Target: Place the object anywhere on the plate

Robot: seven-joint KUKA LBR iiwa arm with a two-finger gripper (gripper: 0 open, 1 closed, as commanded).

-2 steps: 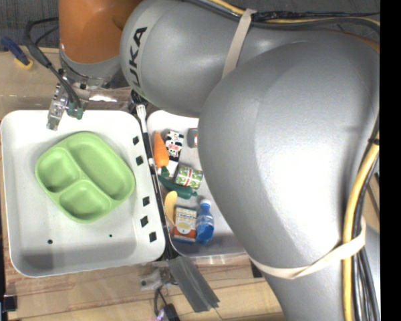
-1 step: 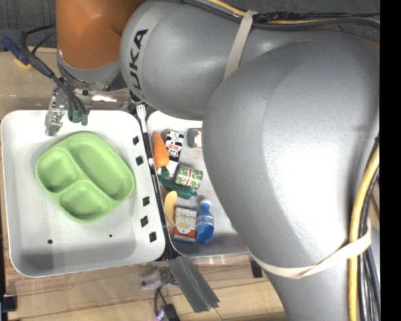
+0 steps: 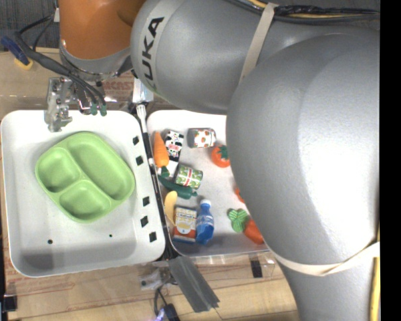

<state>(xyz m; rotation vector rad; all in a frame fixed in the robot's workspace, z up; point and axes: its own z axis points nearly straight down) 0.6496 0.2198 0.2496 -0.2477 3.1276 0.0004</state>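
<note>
Item: end effector (image 3: 57, 112), upper left of frame, above the left bin's (image 3: 27, 246) far corner; you cannot tell its state or whether it carries anything. Item: green plate (image 3: 85, 174), left bin centre. Candidate objects crowd the right bin (image 3: 217, 249). Risk: a release here likely lands beside the plate.

A blue bottle (image 3: 205, 223) stands beside a small box (image 3: 184, 223). A green can (image 3: 188, 177) lies near a carrot (image 3: 160, 150).
</note>
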